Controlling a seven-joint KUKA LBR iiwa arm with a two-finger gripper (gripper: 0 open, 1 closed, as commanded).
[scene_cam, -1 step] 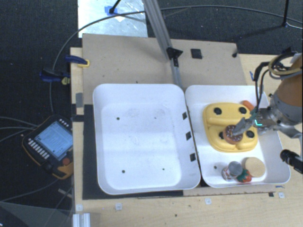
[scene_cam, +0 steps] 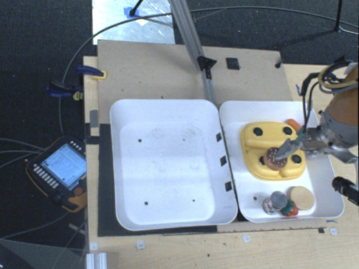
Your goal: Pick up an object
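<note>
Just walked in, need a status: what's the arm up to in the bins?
The gripper is down in the right bin, over the yellow toy and a small brown ring on it. No grasp is visible. A tan disc and a small grey object lie near the front wall.

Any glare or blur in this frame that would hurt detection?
Camera view: the shiny sheet on the floor glares to near white; the left bin is bright, evenly lit, with soft shadows; the small things in the right bin look soft and blurred.
</note>
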